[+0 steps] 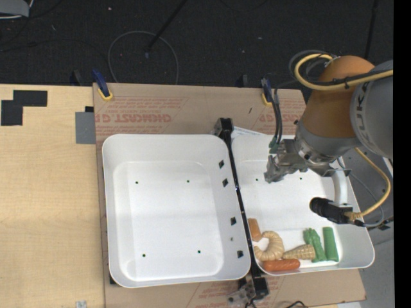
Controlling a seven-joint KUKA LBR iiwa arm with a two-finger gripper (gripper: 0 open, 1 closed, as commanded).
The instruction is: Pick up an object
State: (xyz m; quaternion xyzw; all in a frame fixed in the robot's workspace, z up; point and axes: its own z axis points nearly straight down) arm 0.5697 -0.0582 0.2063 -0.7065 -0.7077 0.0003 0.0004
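Grey two-finger gripper (277, 171) above right white bin (359, 255); finger state cannot be told.
Green plastic block (330, 243), apparently light, rigid, slick: grasp across its narrow sides.

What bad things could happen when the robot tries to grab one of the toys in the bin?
1. The toys are bunched along the near edge of the right bin, so the tool might bump or catch two at once.
2. They lie right against the bin's wall, so the tool could hit the rim instead of a toy.
3. The tool is at the bin's far end, away from the pile, so it may close on nothing.
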